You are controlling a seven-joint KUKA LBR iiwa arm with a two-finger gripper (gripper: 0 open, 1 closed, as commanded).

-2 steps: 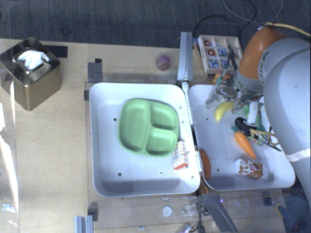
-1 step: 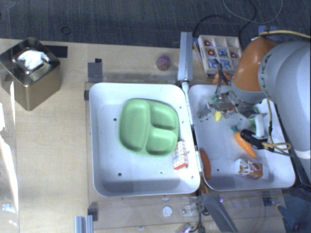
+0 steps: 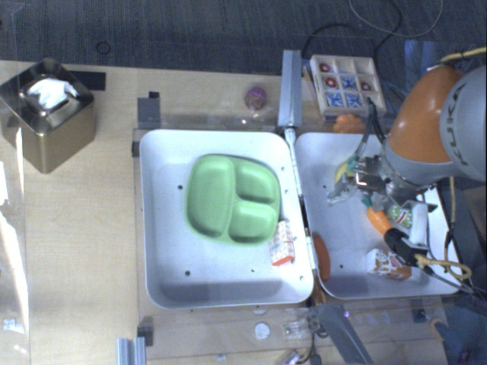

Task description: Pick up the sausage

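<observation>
Right bin (image 3: pixel 335 276) is pretty cramped: the arm (image 3: pixel 434 128) covers its far right side, with a carrot (image 3: pixel 378 219), a small bottle (image 3: pixel 402 217) and a printed pouch (image 3: pixel 389 265) bunched there. The left bin (image 3: pixel 163 226) has a green divided plate (image 3: pixel 232 196) in the middle and a snack packet (image 3: pixel 283 244) by its right wall. The sausage (image 3: pixel 322 255) lies against the right bin's left wall, near the front corner. The end effector (image 3: pixel 358 177) sits well apart from it, up and to the right. Can't tell if its fingers are apart or together.
</observation>
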